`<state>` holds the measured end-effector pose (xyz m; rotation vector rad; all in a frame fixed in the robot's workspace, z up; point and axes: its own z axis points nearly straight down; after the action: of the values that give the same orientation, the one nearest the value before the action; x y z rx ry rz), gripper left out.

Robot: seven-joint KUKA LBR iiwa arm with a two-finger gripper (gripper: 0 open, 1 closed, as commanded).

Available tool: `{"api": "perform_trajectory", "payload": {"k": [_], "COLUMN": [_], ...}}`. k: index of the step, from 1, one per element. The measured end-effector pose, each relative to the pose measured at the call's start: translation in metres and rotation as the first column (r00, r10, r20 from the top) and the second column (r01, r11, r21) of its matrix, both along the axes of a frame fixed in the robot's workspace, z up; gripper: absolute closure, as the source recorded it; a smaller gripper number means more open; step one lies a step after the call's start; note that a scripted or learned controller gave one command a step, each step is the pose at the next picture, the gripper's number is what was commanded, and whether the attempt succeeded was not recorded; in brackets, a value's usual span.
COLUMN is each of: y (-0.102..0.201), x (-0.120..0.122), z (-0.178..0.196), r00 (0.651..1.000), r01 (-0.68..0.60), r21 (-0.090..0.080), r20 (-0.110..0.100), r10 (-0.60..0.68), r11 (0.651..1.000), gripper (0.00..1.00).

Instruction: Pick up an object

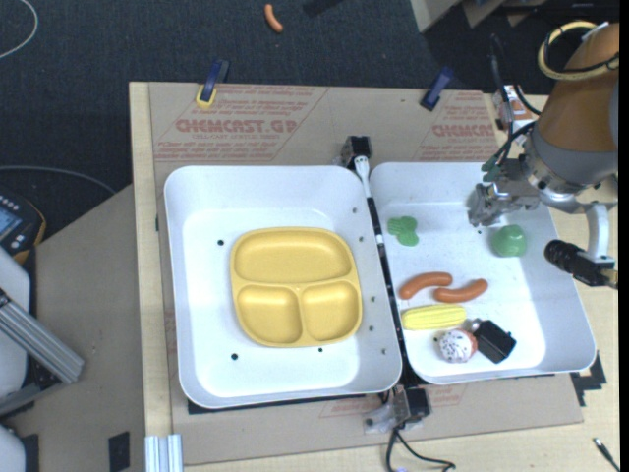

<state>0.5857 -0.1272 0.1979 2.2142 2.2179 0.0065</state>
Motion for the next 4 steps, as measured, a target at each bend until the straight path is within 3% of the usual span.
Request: {"api": "perform_trajectory", "payload": {"k": [1,3,4], "y": [0.0,0.101,0.126], "x": [0.001,-0.021,-0.043], "z": [0.029,0.017,0.037], "r00": [1.0,1.0,1.0], "r01": [0.0,-0.003,-0.002], "r21": [0.001,0.005,0.005], "r20": [-0.002,-0.012,-0.011], "r10": [0.0,0.004,0.002], "r11": [1.0,1.0,1.0], "gripper": [1.0,1.0,1.0]}}
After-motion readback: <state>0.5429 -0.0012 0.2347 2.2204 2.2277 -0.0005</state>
